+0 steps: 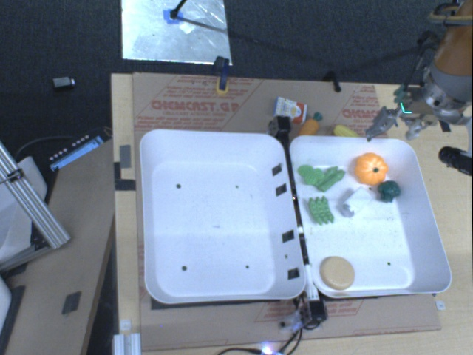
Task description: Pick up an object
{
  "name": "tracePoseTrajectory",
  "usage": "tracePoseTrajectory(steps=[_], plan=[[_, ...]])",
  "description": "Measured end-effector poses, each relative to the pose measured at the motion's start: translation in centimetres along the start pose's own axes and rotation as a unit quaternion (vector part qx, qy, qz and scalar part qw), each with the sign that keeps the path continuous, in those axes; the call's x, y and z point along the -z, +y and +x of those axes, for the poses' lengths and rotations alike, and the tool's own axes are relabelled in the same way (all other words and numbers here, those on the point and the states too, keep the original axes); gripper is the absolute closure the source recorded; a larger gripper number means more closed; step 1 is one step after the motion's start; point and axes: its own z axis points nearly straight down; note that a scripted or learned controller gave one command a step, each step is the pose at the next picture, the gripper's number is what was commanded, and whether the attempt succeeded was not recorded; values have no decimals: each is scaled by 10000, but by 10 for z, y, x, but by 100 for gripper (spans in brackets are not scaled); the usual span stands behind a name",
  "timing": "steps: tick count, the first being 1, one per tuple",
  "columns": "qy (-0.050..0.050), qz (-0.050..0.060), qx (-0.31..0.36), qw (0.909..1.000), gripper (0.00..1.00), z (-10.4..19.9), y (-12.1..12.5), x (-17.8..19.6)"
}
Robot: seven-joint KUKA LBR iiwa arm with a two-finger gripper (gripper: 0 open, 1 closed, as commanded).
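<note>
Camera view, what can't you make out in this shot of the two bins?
- Arm: cut off by the right edge; only the wrist end shows.
- Gripper: small and blurred above the right bin; finger state unclear.
- Small grey piece: too small to identify.
- Packet behind the bins: label too small to read.

Two white bins, left (214, 217) and right (414, 220), stood side by side. The right bin held one orange (370, 168), two green leafy pieces (321, 175) (320, 209), one dark green item (389, 191), one small grey piece (345, 210) and one tan disc (338, 272).
</note>
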Motion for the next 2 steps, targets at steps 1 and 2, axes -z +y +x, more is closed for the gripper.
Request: tracePoseTrajectory(steps=[1, 2], plan=[[16, 69, -23, 10000, 0, -27, -29, -136], [-15, -55, 12, 10000, 100, -26, -21, -112]])
